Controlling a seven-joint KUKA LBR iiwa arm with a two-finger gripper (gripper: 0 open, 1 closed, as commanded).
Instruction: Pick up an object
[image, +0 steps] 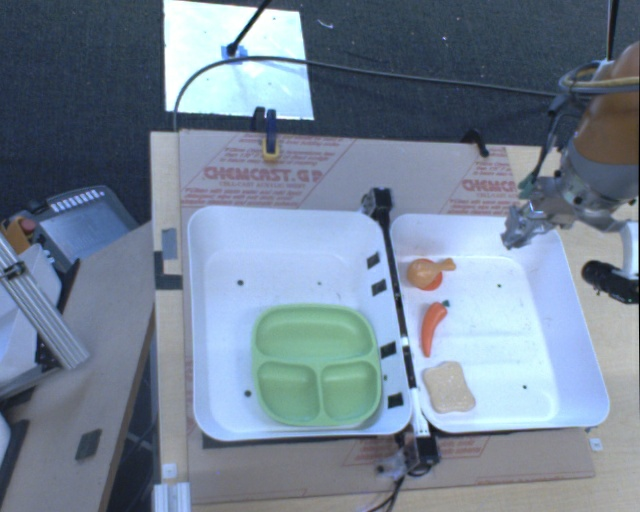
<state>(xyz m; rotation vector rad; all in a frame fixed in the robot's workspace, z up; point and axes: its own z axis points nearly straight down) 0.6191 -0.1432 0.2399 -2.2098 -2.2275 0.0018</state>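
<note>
Toy food pieces lie in the right white bin (570, 345), three of them in a loose column along its left side. At the 12 o'clock end of the column sits an orange pear-shaped piece (428, 271) with its narrow end pointing toward 3 o'clock. Just below it, toward 6 o'clock, lies an orange-red carrot (433, 326) with a small green tip at its upper end, tilted slightly. Further toward 6 o'clock, near the bin's front wall, rests a tan bread slice (448, 387), lying flat. The three pieces are near one another but not touching.

The left white bin (230, 250) holds a pale green divided plate (316, 364) with three compartments, set at about 5 o'clock within that bin, close to the black divider strip (393, 300) between the two bins.

The claw (517, 230) hangs at the 1 o'clock corner of the right bin, over its back rim, well apart from all three food pieces. Nothing is seen between its fingers; how far they are spread I cannot tell, as they are small and blurred. Above it, the grey arm (600, 150) with its orange band reaches in from 3 o'clock.

Both bins rest on a cardboard sheet (300, 172) printed with red lettering, which lies on the desk (120, 300).
</note>
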